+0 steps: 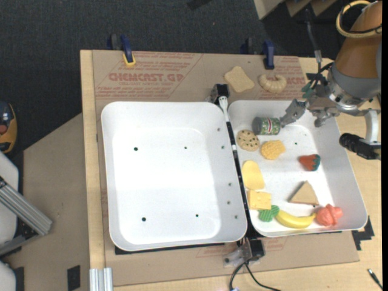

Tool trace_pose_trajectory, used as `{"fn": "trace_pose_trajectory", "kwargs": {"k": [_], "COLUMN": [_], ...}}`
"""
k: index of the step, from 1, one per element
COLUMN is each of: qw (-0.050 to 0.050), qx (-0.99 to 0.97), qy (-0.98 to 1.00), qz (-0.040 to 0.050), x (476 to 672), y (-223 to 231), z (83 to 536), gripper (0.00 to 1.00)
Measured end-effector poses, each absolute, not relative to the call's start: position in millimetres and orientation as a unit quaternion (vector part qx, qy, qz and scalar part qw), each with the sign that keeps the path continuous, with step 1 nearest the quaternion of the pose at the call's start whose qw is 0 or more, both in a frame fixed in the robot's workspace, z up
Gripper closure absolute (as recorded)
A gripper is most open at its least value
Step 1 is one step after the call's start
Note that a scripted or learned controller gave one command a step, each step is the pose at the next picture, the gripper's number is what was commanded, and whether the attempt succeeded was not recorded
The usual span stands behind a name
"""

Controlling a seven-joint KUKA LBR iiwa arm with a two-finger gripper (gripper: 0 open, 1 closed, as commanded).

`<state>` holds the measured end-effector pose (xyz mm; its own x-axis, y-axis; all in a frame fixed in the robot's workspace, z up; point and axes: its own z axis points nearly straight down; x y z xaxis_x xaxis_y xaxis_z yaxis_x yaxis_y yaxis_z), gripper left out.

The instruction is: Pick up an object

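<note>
Two white bins (167, 235) are seen. In the right one, a yellow banana (295, 219), a red strawberry (310, 162) and a green can (266, 125) are found.

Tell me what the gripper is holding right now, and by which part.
Cannot be told. The gripper sits right beside the green can in the right bin, but this view doesn't show the can between the jaws.

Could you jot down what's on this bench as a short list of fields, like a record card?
left bin: white
right bin: toy food
by the gripper: green can
near the can: cookie, corn
front edge: banana, cheese
outside bins: bread slice, pretzel
arm: reaching in over right bin
</note>
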<state>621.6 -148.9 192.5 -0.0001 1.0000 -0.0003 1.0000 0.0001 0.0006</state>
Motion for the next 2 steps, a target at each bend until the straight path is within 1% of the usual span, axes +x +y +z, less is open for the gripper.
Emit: {"fn": "trace_pose_trajectory", "kwargs": {"k": [1, 2], "qw": [0.002, 0.002], "qx": [0.707, 0.707], "qy": [0.707, 0.707], "qz": [0.0017, 0.0011], "x": [664.2, 664.1], "y": [-108.1, -108.0], "z": [97.4, 105.5], "gripper": [0.0, 1.0]}}
